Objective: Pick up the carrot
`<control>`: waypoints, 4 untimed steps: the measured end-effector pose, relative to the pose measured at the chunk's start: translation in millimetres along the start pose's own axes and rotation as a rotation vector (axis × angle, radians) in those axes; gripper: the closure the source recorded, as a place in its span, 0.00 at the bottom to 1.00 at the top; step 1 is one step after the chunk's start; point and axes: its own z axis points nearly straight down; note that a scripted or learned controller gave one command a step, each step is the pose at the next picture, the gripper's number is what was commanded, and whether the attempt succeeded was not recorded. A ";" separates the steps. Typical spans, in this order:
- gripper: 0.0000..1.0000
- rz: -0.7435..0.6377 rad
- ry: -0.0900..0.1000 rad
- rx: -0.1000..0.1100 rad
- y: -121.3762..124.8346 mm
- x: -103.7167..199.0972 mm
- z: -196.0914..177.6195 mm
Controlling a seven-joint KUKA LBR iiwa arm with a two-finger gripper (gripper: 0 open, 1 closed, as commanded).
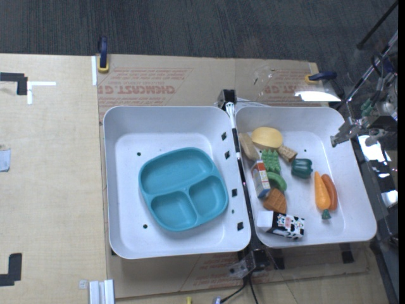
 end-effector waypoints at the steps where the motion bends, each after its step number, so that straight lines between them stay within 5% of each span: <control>1: 0.00 0.024 0.002 -0.001 -28.4 11.0 142.2; 2: 1.00 0.028 0.000 -0.004 -27.1 9.9 132.8; 3: 0.00 0.029 0.000 -0.004 -27.1 9.9 132.8; 4: 0.00 -0.113 -0.009 -0.016 -63.0 53.8 149.4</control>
